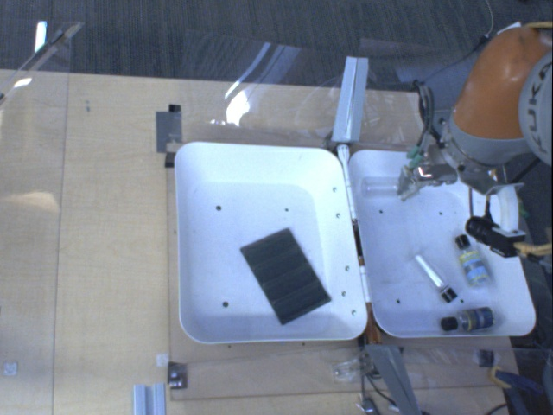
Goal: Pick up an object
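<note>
Gripper [421, 175] well above white tube [434, 277].

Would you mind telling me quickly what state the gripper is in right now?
Gripper: over the right bin; open or closed cannot be told, and nothing is seen held.

Two white bins are sitting side by side on a wooden bench [86, 258]: the left bin [199, 232] and the right bin [389, 305]. A metal bar [350, 100] is lying behind their shared edge.
</note>
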### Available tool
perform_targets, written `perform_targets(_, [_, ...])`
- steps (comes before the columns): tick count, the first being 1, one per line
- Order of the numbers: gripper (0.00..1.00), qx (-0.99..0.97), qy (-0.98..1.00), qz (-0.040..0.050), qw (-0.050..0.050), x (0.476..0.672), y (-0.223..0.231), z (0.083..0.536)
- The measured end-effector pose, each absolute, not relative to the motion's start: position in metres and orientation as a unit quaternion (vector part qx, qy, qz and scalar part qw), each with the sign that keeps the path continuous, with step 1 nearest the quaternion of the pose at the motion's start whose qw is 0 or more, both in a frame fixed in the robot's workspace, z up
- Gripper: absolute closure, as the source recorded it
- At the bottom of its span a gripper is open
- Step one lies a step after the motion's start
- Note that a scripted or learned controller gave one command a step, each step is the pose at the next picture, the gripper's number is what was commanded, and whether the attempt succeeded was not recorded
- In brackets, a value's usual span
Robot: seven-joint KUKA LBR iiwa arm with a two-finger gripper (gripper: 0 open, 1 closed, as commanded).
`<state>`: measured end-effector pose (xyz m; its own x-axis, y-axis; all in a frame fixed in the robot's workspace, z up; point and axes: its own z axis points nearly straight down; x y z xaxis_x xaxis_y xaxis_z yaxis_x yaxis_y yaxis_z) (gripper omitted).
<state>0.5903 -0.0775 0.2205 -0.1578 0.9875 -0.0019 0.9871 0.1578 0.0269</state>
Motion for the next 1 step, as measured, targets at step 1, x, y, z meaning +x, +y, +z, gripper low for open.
perform_targets(1, [1.0,0.648,0.762,0.0119,0.011,0.5921,-0.0763,0.2315])
